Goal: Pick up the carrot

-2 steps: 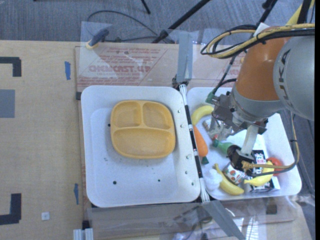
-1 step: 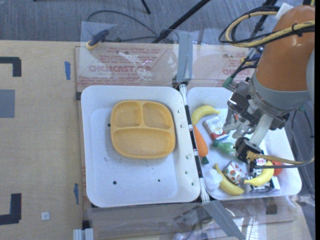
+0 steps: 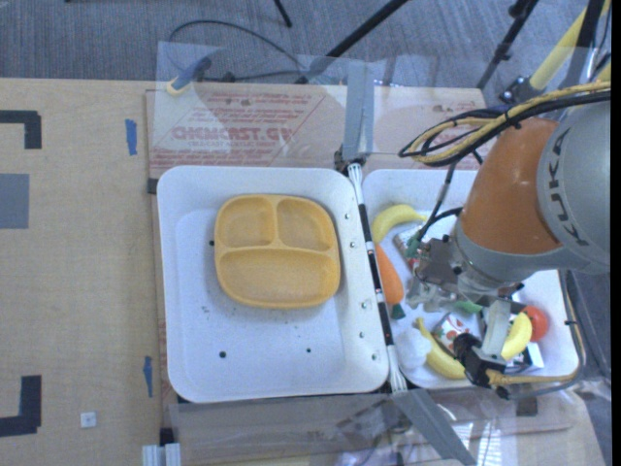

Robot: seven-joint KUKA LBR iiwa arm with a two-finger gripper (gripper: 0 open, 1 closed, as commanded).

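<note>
Approach under way: gripper [image 3: 434,278] hovers over the right bin [image 3: 568,352] beside the carrot [image 3: 390,276]; finger state unclear; next, descend onto it

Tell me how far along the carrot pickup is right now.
Done: the arm is over the right bin, its gripper low among the toys. In hand: nothing visible; the carrot lies by the bin's left wall, beside the gripper. Left: grasping and lifting it. The yellow divided plate sits in the left bin.
</note>
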